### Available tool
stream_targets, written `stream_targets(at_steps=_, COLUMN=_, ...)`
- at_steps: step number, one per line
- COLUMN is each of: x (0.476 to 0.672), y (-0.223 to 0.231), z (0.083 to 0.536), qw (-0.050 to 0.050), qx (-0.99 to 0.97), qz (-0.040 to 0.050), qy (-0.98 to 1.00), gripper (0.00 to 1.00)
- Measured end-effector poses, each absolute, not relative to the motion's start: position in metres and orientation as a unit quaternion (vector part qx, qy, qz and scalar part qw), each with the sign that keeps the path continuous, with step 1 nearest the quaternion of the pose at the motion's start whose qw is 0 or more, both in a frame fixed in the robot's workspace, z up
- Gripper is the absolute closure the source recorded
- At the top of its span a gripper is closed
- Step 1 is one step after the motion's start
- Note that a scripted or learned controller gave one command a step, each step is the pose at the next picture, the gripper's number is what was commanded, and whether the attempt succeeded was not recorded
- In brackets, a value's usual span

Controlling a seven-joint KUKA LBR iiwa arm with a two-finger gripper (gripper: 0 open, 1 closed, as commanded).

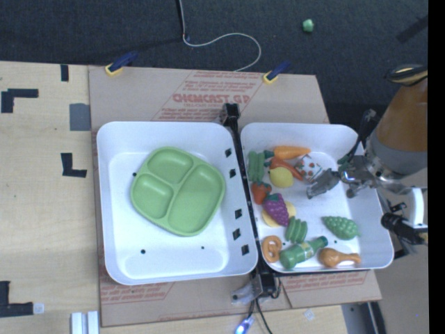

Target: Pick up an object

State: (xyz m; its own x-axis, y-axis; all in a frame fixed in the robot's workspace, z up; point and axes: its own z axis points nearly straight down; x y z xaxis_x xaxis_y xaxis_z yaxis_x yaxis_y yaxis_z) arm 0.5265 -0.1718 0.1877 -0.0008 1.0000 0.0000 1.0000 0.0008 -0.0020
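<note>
The right bin (361,141) holds several toy foods: an orange carrot (290,151), a yellow lemon (281,178), a small white block with red marks (306,165), purple grapes (275,209), a green leafy piece (341,226), a green bottle (302,251), a pretzel (271,248) and a brown drumstick (339,258). My gripper (322,185) hangs low over the bin's right middle, just right of the white block and the lemon. Nothing shows in its grasp. The grey arm with its orange band (407,117) comes in from the right.
The left bin (111,186) bears a green divided plate (179,191). Both bins rest on a cardboard sheet (208,92) clamped at the back. A white cable (222,40) loops on the dark floor behind. A bare white patch lies under the gripper in the right bin.
</note>
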Motion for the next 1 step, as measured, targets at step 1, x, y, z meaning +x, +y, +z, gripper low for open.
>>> stream_targets(at_steps=1, x=0.4848, y=-0.1205, z=0.3795, qw=-0.007, qx=-0.705, qz=-0.0056, qy=-0.709, gripper=0.00)
